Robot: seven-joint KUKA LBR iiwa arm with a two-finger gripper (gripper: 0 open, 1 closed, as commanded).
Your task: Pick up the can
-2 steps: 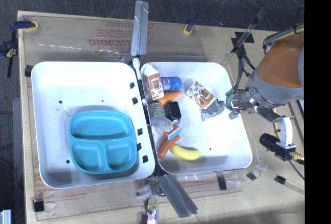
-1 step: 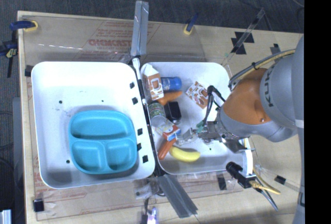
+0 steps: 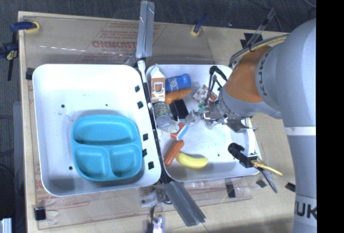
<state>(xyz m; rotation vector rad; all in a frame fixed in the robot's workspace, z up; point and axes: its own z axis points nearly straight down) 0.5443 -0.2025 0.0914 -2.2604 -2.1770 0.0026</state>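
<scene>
The can (image 3: 161,112) was a small cylinder with a grey metallic end and a dark, greenish side. It was located at the centre of the frame, in the right bin (image 3: 217,147), against that bin's left wall. A white and brown carton (image 3: 156,84) lay directly above the can in the frame, close to it. A black block (image 3: 179,108) lay just to the right of the can, below an orange carrot (image 3: 178,96) and a blue printed item (image 3: 178,82). Below the can lay a small red and blue object (image 3: 179,131), then an orange sausage (image 3: 173,152) and a yellow banana (image 3: 192,160) near the lower edge of the bin. The gripper (image 3: 207,114) was positioned to the right of the can, at roughly the same height in the frame. It was clear of the can, with the black block lying between the two. Nothing was visible within the gripper, and the view did not show whether its jaws were open or closed. The grey arm with its orange band (image 3: 244,82) entered from the right of the frame. The left bin (image 3: 80,89) held a blue compartment tray (image 3: 107,148) in its lower half.
</scene>
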